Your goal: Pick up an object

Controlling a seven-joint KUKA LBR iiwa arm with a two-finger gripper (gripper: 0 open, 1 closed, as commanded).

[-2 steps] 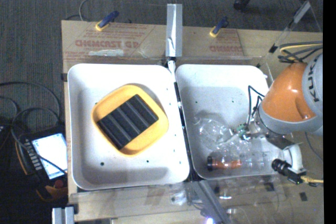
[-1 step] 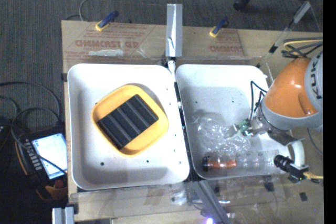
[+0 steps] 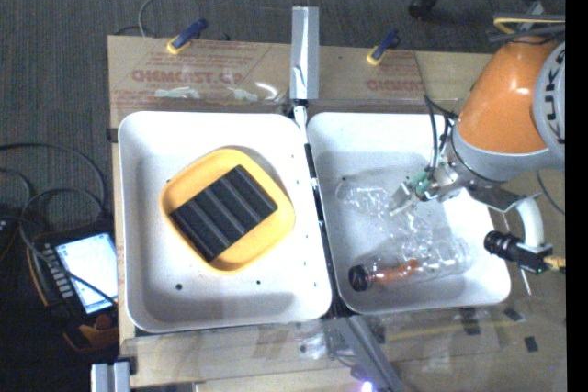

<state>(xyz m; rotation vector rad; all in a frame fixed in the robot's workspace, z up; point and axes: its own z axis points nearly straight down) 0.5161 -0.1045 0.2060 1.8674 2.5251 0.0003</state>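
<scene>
Clear plastic bottle with dark cap point(image 3: 404, 266) lying in right white bin point(image 3: 367, 138), long axis left-right, just below grey two-finger gripper point(image 3: 421, 185). Grip state impossible to tell; nothing visibly held.

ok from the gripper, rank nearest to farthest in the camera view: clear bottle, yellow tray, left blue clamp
Measured from the gripper over the right bin:
1. Clear bottle, lying in the same bin, just toward the front edge.
2. Yellow tray, across the divider in the left bin.
3. Left blue clamp, on the bench's far edge, beyond the left bin.
</scene>
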